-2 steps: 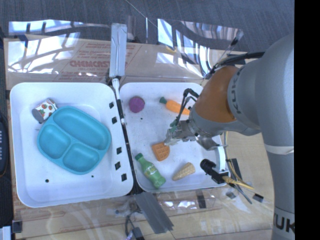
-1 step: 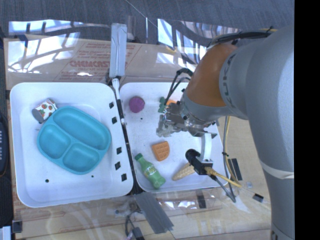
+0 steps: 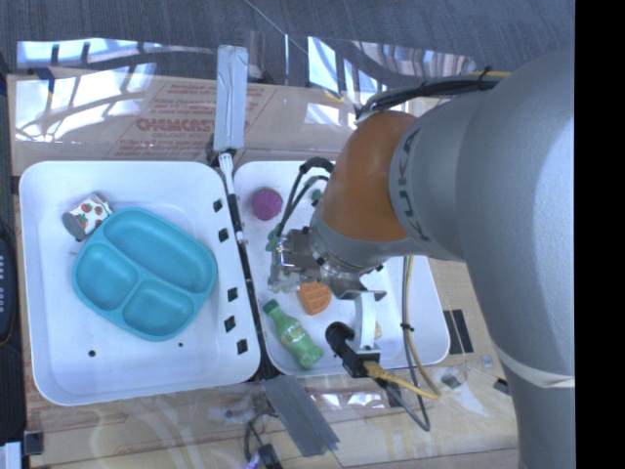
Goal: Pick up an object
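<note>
Down in the right bin (image 3: 430, 345), under the big grey arm (image 3: 488, 184) with its orange band (image 3: 366, 179), sits the claw (image 3: 305, 279). It hangs just over a small orange thing (image 3: 313, 298), maybe touching it. I cannot tell how wide the claw is open, and I cannot see anything held in it, because the wrist hides most of it from up here

That orange thing looks like the one to grab. It seems small and light, maybe a toy, with a bumpy edge. I think it is stiff enough to squeeze a little. A good place to take it would be across its narrow middle, from both sides

Just beside it, toward the front wall of the bin, lies a green bottle (image 3: 292, 334) on its side. It looks smooth and round, so I think it could roll or slip away if pinched badly. Near the back of the same bin rests a purple ball (image 3: 268, 202), well apart from the claw. It may be soft, but I can only guess

Over in the left bin (image 3: 49, 360) there is a blue plate (image 3: 145, 272) with three parts, and nothing lies on it. At its back corner, just beside the plate, is a little box with red and green spots (image 3: 89, 213)
</note>
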### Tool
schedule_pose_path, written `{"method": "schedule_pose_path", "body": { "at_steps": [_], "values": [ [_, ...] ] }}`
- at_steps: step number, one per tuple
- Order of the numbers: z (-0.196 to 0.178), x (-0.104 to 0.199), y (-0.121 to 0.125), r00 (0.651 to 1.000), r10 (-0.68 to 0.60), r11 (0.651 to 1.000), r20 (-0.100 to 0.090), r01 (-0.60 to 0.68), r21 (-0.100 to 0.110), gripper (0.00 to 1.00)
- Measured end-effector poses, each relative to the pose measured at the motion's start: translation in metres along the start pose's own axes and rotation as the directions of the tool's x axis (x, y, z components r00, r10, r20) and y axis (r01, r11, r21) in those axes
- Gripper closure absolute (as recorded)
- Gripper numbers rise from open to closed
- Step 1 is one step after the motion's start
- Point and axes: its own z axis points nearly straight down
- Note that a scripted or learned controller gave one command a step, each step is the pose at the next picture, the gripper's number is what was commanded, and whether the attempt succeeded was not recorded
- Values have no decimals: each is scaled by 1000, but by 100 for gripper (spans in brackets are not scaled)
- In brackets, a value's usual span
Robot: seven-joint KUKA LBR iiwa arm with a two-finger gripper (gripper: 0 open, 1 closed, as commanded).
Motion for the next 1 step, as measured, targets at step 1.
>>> {"method": "schedule_pose_path", "body": {
  "at_steps": [1],
  "values": [
    [0,49,-24,997,-76,997,1,76,1,100]
  ]
}}
